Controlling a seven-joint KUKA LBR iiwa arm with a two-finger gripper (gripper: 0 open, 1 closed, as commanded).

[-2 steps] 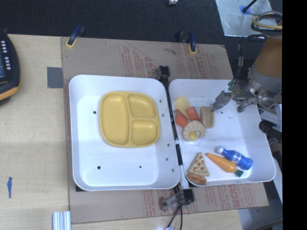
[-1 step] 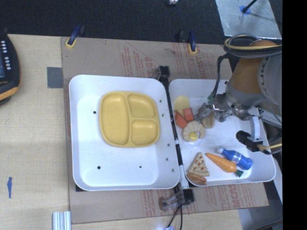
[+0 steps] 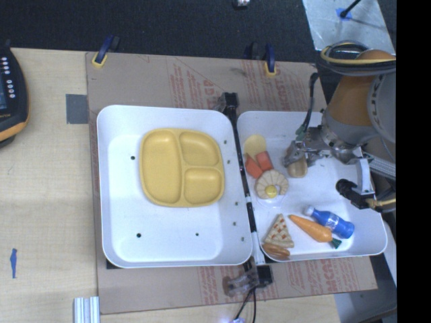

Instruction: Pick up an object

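The arm point(image 3: 353, 93) reaches in from the right and its gripper point(image 3: 301, 155) is down in the right bin point(image 3: 377, 247), at the upper middle of that bin, touching or nearly touching a small tan object point(image 3: 297, 169) that lies just under its tip. Whether the jaws are apart or together there I cannot tell; the metal parts blur into one another at this angle, and nothing shows plainly between them. So the pick looks to be at the reaching or closing stage: the arm is down at a candidate, but no thing is lifted, and the grasp itself and the raise are left to do. The other things in that bin lie free: a pale round piece point(image 3: 255, 144) with an orange piece point(image 3: 258, 163) just below it near the left wall, a scalloped tan disc with a yellow middle point(image 3: 271, 184) just beneath those, a wedge like a sandwich slice point(image 3: 278, 235) at the lower edge, a carrot point(image 3: 312, 227) beside it, and a blue bottle point(image 3: 332, 222) touching the carrot's far side. The left bin point(image 3: 121, 241) holds a yellow divided plate point(image 3: 161, 173), well apart from the arm. Both bins rest on a brown board point(image 3: 168, 79) clamped to the desk point(image 3: 40, 200)
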